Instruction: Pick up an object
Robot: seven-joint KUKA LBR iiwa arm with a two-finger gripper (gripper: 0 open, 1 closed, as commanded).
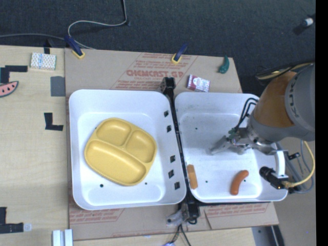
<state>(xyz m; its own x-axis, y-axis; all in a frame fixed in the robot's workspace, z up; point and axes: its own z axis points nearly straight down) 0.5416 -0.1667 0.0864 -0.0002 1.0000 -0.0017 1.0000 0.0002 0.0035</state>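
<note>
Our hand [214,149], grip state unclear to us, low in right bin [215,109], above-left of toy sausage [238,182].

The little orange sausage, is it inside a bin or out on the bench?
Inside. The orange sausage lies flat on the floor of the right bin, near its front wall.
</note>
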